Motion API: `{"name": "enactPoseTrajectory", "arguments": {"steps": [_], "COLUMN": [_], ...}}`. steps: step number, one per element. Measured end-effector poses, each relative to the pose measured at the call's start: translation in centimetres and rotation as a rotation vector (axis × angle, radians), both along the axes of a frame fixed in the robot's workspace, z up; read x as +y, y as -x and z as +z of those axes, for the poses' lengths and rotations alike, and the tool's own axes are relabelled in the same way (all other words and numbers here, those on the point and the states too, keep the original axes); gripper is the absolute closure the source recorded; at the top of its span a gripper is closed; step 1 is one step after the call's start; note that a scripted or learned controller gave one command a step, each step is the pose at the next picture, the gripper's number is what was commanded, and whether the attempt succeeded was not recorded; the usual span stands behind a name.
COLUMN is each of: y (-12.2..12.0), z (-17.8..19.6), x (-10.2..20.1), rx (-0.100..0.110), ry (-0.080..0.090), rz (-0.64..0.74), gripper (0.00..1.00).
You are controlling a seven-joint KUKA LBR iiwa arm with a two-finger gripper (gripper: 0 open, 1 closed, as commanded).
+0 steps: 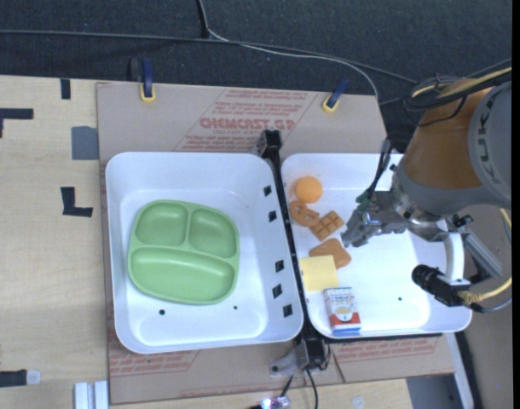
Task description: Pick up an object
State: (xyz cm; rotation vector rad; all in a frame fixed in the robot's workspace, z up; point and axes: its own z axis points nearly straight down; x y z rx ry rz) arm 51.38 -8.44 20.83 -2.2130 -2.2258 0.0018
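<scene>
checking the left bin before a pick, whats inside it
The left bin holds one thing: a green divided plate with three compartments, lying flat, nothing on it. Whatever is under the plate is covered and can't be seen.

Your arm point(465, 156) enters from the right edge of the view; its grey link and broad orange band fill the upper right; below the band the wrist narrows to a grey metal head that slants down and to the left; your gripper point(355, 233) sits at the end of that head, pointing left and slightly downward; its tip looks dark and blurred; a black cylindrical fitting and a pale cable hang from the wrist's lower right side.
</scene>
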Motion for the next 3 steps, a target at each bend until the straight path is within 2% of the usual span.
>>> {"name": "enactPoseTrajectory", "arguments": {"steps": [3], "y": [-1.9], "z": [2.5], "x": [16.2], "rx": [-0.001], "ry": [0.000], "rz": [0.002], "gripper": [1.00]}}
